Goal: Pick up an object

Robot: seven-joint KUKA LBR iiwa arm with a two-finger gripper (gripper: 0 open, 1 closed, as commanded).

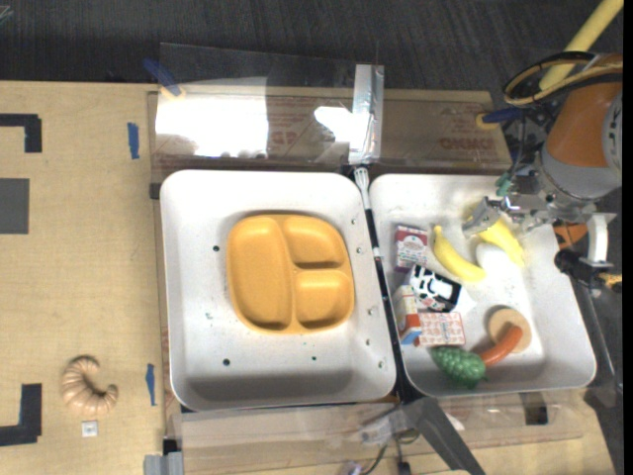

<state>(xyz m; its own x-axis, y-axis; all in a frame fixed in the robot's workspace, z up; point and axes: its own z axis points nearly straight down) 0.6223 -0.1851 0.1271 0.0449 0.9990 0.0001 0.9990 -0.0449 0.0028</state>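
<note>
Gripper (506, 206) over R bin (554, 364), above banana (457, 258); orange tray (291, 270) in L bin (188, 265); croissant (89, 385) on tabletop (69, 265).

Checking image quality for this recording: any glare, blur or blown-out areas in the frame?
Camera view: strong glare on the clear panel behind the bins; the left bin's rim looks washed out; the gripper area is soft, small details hard to read; the yellow tray is evenly lit.

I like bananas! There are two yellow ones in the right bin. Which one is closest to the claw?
The upper banana, right under the claw. The other banana lies farther left, beside the small red-and-white packet.
</note>
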